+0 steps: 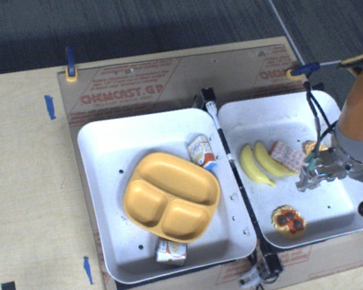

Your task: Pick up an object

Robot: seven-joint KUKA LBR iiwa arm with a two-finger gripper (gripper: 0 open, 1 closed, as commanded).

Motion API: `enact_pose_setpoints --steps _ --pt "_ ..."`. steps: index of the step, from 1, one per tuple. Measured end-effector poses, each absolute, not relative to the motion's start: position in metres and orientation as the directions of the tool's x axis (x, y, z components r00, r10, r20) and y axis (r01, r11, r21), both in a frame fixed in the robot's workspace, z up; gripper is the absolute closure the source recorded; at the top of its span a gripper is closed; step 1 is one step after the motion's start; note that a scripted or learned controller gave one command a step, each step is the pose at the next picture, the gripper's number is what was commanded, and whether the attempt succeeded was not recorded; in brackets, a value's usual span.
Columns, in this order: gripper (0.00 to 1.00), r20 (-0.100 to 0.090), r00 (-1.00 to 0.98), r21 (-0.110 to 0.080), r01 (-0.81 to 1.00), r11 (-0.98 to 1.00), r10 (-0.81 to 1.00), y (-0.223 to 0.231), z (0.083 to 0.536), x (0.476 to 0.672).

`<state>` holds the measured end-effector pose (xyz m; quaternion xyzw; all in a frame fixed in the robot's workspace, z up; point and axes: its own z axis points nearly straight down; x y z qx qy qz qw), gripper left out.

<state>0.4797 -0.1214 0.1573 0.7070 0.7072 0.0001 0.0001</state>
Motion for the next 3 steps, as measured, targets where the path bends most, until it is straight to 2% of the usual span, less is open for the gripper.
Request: enact_pose_setpoints --steps 1,2,3 --pt "0.00 0.000 0.000 0.000 1.000 0.000 1.000 -0.121 0.157 0.480" --pt "0.00 0.000 -0.001 0.003 1.000 0.001 1.000 -0.092 0.086 0.480" --pt "1.00 -0.002 0.001 0.008 1.000 -0.001 1.000 -0.093 0.097 0.481"
